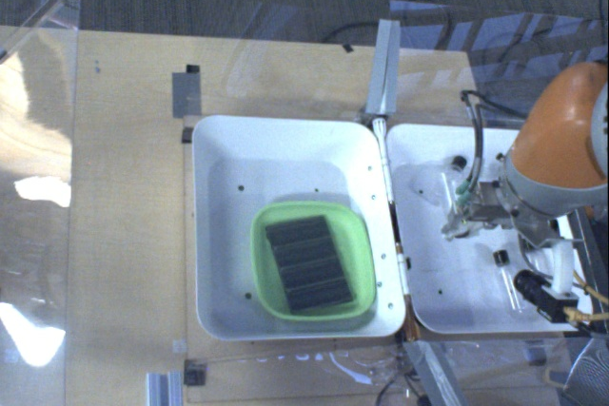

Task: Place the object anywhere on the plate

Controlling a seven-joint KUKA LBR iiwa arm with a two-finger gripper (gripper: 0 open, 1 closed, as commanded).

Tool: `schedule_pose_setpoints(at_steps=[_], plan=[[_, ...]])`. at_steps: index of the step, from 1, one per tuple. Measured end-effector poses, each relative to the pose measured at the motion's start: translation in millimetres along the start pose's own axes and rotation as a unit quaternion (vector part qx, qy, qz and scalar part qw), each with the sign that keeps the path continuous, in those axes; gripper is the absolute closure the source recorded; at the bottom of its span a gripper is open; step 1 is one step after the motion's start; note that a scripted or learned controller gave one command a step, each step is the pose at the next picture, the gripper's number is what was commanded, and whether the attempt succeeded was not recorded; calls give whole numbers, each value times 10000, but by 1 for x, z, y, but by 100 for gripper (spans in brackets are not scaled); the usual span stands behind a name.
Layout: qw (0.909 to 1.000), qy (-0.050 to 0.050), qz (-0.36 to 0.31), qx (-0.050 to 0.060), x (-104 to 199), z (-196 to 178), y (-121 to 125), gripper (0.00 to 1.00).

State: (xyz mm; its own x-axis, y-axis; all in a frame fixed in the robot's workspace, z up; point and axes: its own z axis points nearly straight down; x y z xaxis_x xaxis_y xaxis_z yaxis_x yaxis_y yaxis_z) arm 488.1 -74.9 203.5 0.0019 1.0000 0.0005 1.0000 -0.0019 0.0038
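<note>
Two white bins sit side by side on your worktop (124, 204). Left bin (219, 233) holds a green plate (262, 252) bearing a dark ridged block (306, 263). Your tool (466, 214) hangs low in the right bin (428, 299); I cannot tell its state. Confirm a grasp before carrying anything toward the plate.

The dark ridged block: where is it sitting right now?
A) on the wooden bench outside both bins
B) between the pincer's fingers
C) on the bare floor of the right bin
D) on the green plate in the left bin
D: the dark ridged block lies flat on the green plate, which sits in the left bin, while the arm is over the right bin.
</note>
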Motion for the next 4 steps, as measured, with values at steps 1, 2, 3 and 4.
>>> schedule_pose_setpoints(at_steps=[1, 2, 3, 4], plan=[[9995, 2, -328, -3, 72, 19, 0, 100], [9994, 5, -334, -34, 73, 8, 3, 100], [9980, 4, -625, -3, 86, 19, 36, 100], [9920, 4, -1261, 3, 140, 19, 11, 100]])
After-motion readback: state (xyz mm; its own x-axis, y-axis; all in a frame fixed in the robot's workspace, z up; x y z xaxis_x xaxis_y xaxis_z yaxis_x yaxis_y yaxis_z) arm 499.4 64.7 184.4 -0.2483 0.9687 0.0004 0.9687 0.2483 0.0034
